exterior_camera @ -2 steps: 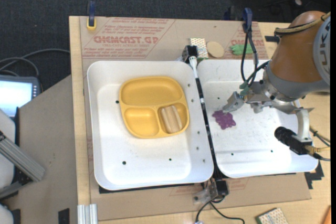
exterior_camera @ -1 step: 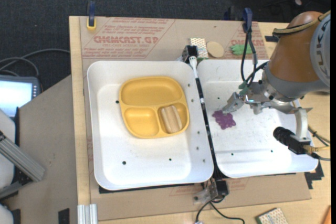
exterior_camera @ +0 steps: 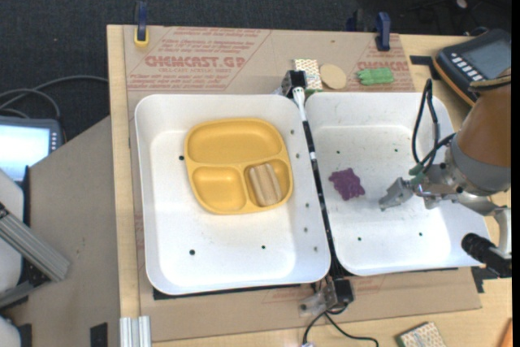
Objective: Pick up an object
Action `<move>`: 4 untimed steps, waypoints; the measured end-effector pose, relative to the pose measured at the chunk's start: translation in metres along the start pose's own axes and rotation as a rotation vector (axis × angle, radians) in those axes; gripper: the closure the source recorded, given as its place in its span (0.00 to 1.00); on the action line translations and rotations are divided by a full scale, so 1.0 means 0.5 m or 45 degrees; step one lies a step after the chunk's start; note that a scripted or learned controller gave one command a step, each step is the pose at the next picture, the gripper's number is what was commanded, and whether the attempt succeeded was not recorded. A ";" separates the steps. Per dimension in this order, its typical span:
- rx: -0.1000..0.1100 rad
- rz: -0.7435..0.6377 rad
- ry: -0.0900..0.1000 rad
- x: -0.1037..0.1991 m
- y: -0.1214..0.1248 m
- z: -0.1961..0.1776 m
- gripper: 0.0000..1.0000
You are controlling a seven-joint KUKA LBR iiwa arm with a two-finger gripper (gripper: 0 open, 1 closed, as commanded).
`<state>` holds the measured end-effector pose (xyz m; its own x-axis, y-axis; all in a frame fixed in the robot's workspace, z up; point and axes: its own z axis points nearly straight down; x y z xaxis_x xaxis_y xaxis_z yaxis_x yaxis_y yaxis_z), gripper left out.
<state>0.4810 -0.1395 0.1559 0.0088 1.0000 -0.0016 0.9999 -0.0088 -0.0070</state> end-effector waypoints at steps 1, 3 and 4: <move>-0.009 -0.014 0.003 0.053 0.087 0.146 0.00; -0.014 -0.014 -0.001 0.071 0.248 0.119 1.00; -0.016 -0.002 -0.008 -0.101 0.217 0.045 1.00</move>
